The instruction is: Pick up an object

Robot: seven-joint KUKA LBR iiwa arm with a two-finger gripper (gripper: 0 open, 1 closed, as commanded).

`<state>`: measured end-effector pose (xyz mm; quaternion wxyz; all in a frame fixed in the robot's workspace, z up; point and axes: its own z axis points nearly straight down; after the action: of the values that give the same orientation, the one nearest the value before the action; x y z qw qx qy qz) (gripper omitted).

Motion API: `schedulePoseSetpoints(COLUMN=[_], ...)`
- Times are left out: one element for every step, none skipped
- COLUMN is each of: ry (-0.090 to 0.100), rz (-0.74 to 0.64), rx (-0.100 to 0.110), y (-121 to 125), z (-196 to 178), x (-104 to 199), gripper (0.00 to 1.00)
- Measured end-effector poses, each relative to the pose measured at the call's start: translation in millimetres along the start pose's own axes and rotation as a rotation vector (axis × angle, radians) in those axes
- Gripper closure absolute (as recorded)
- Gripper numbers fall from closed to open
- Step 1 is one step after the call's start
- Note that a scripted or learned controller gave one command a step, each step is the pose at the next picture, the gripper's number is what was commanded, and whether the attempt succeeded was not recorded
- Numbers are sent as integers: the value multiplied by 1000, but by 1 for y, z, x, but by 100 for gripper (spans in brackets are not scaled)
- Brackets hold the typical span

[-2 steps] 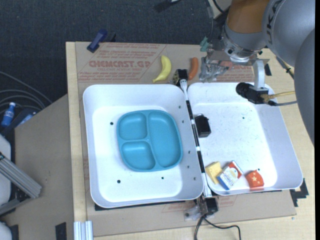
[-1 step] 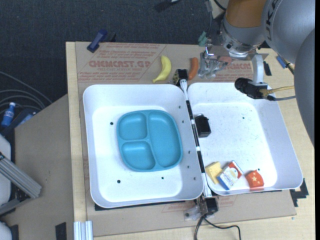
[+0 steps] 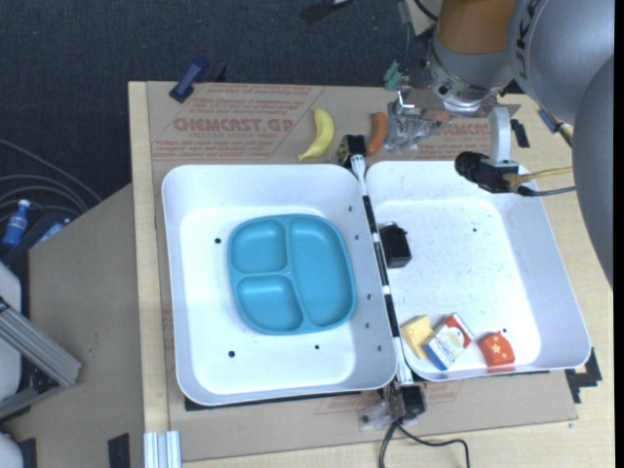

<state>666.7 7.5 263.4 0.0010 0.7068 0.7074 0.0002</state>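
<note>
My gripper hangs over the bench just behind the back left corner of the right bin, with nothing visibly in it. In that bin a small black block lies against the left wall. At the bin's front lie a yellow piece, a small white, red and blue packet and a red item. A blue divided plate rests in the middle of the left bin.
Behind the bins, on the cardboard sheet, lie a yellow banana, an orange carrot-like piece just left of the gripper, and a small dark item. A blue object sits at the sheet's back left corner.
</note>
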Motion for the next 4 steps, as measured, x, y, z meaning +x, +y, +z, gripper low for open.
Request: schedulePoseSetpoints(ry=[1, 2, 2, 2], rz=[-1, -1, -1, -1], rx=[4, 5, 5, 1], y=[0, -1, -34, -2], z=[10, 22, 31, 13], x=[21, 74, 129, 173], gripper=[100, 100, 100, 100])
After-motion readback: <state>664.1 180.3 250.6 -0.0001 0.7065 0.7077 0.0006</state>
